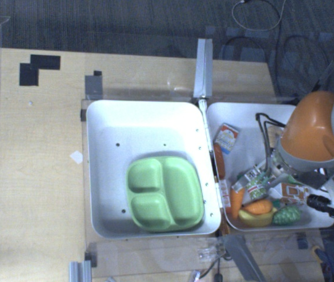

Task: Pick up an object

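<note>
Over the right bin, the arm reaches in from the right, wrist low above the clutter at the bin's near end. Gripper sits just above a crinkled foil-and-green packet; metal finger parts blend into that packet, so I can't tell whether it's spread, pressed together or pinching anything. No object is clearly seen between the fingers, so not calling it a grasp.

Candidates are all packed at the near end of that bin: orange carrot-like piece against the divider wall, small orange fruit resting on a yellow banana, green knobbly item just beside them, printed card tucked under the wrist. A red-and-white carton lies apart, further up the bin near the divider.

Why the pose: my read is the program targets the densest pile, where a descent is likeliest to hit something. Downside: things touch and overlap, so a close could clip two items or slide off the rounded fruit.

Left bin holds just a green compartment tray, flat, toward its near right corner, well apart from the gripper. Probably a drop spot, not the target.

Judgement: at or near the grasp step, lift not yet done. Next needs a clean close and vertical pull.
</note>
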`<action>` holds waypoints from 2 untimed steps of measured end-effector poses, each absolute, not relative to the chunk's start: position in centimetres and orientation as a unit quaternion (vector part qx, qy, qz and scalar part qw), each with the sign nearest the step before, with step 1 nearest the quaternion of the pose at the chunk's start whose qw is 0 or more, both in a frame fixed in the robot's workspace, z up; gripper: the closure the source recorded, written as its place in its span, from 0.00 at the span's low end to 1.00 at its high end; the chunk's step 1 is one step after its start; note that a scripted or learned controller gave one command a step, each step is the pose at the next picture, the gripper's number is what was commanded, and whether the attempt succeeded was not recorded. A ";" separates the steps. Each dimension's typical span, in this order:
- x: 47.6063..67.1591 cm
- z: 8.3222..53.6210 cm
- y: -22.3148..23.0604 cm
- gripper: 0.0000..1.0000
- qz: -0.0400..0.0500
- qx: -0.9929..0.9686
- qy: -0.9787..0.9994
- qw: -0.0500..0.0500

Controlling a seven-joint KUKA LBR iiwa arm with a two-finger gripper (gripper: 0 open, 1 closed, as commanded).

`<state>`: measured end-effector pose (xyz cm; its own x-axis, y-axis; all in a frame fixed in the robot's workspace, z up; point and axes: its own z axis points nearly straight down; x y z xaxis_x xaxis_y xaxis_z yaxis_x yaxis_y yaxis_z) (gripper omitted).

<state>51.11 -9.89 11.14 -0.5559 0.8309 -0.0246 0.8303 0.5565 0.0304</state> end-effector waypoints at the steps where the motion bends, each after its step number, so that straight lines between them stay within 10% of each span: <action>1: 51.2 12.2 -9.8 1.00 0.008 0.471 0.882 0.018; 2: 54.3 23.0 -4.7 1.00 0.002 0.582 0.813 0.002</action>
